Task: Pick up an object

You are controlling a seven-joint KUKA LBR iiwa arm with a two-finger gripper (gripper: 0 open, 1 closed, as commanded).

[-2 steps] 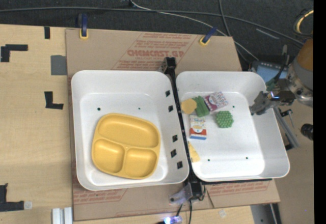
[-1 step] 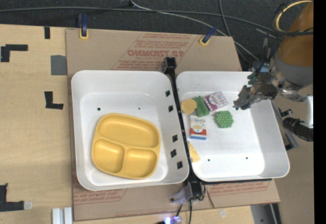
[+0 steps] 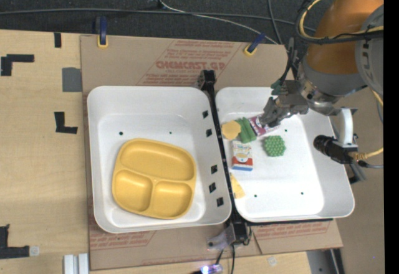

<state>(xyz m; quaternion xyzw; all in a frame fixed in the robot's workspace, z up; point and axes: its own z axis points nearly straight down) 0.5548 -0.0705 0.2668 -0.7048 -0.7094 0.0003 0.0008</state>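
Presently we logged the gripper (image 3: 269,118) low in the right bin (image 3: 312,198), over small items clustered near the divider, presumably to grasp one; grip state: cannot tell

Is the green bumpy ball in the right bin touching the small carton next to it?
Apart. The camera view shows a strip of bare white bin floor between the green ball and the small carton, both lying in the right bin.

- Round green knobbly ball (image 3: 274,146), lying in right bin (image 3: 312,198), just right of carton.
- Small red-white-blue carton (image 3: 242,156), flat near that bin's left wall.
- Green wedge (image 3: 245,130) and yellow disc (image 3: 230,129) just above carton.
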